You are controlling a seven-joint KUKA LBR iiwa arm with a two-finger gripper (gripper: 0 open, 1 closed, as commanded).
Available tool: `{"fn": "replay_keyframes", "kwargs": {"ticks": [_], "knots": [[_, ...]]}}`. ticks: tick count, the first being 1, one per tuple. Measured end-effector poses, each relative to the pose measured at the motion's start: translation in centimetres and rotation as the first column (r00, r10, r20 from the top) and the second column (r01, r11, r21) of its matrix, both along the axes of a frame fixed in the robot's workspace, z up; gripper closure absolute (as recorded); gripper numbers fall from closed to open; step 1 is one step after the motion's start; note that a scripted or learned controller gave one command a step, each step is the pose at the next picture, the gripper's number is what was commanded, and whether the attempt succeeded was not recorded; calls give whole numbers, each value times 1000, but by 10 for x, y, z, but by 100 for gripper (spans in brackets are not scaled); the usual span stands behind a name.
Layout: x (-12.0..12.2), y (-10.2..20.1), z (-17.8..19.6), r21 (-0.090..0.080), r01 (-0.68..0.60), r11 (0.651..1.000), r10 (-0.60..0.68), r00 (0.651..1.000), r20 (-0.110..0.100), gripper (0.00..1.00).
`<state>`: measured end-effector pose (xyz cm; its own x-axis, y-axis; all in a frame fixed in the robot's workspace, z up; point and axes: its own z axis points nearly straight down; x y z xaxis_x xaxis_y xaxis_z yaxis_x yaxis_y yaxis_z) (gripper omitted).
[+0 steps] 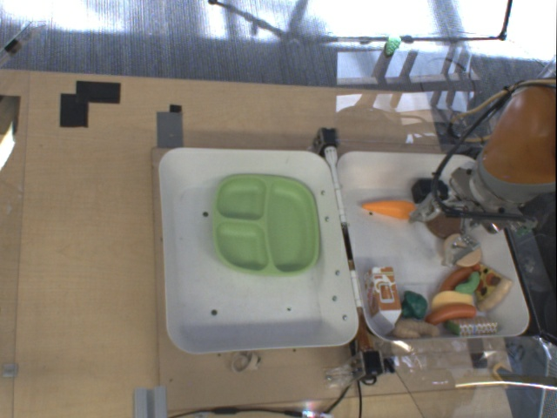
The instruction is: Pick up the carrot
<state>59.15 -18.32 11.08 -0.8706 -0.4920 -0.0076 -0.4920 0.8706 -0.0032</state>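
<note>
Sunlit grey flooring fills the 12 o'clock band, crossed by thin dark stand legs, and a small green object lies there at about 1 o'clock. Below it spreads the tan wooden worktop, which bears black square markers at 10 o'clock and two shallow white bins side by side.

Left bin: occupies the centre of the view and holds a green divided plate with three compartments, lying flat.

Right bin: lies at 3 o'clock, its left wall touching the left bin along a shared seam. The carrot, orange and tapered, lies flat in the upper half of this bin with its pointed end toward 9 o'clock and its thick end toward 3 o'clock. At the bin's 5 o'clock corner sits a cluster of toy foods: a small brown-and-white carton, a dark green piece, a beige piece, a hot dog and a pizza slice.

Arm: enters from 3 o'clock, its orange band prominent above the grey wrist. The claw sits low over the right bin, just beside the thick end of the carrot, seemingly touching or nearly touching it. Whether the claw stands wide or closed cannot be told from this angle, and the carrot is not seen to be gripped; it rests on the bin floor.
</note>
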Motion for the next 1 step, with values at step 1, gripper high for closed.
{"fn": "replay_keyframes", "kwargs": {"ticks": [1], "knots": [[69,-2,51,-2,57,998,-57,998,12,0]]}}
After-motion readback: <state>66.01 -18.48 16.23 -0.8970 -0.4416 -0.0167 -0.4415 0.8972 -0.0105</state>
